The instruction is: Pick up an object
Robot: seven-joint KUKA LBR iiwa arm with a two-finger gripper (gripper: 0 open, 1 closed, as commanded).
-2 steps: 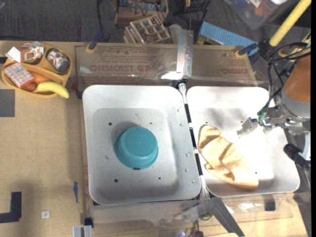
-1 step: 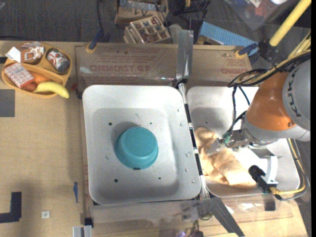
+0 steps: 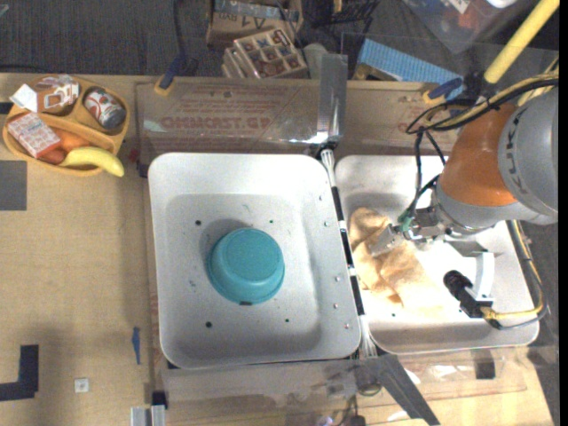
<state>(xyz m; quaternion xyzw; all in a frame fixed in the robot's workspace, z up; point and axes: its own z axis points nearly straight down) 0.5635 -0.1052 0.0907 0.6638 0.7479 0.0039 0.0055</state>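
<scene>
Fruit fills a small yellow bowl (image 3: 53, 140) at the table's (image 3: 71, 282) far left corner: a banana (image 3: 93, 159) along its near rim, something orange beside it, and a few packets and a tin behind. From there the bare wooden surface runs down the left edge, carrying dark tape marks and little else. Next comes the left bin (image 3: 177, 202), white and shallow, holding a teal bowl (image 3: 248, 265) turned upside down near its middle, well apart from all four walls. A cardboard panel (image 3: 231, 114) with faded red lettering lies along the far edge behind this bin. The two bins touch along a shared metal seam. In the right bin (image 3: 390, 327), a crumpled tan cloth (image 3: 383, 256) lies against the left wall, just beside that seam, with its far end bunched up. The gripper (image 3: 401, 231) sits at the cloth's upper right part, touching or very near it; I cannot tell how far its fingers are spread, nor whether any cloth is between them. The grey arm (image 3: 524, 162) with its orange band enters from the right and covers the bin's far right corner, cables looping around it. A black part (image 3: 466, 293) with a white bracket hangs over the bin's right half. The near strip of the right bin's floor is bare.
</scene>
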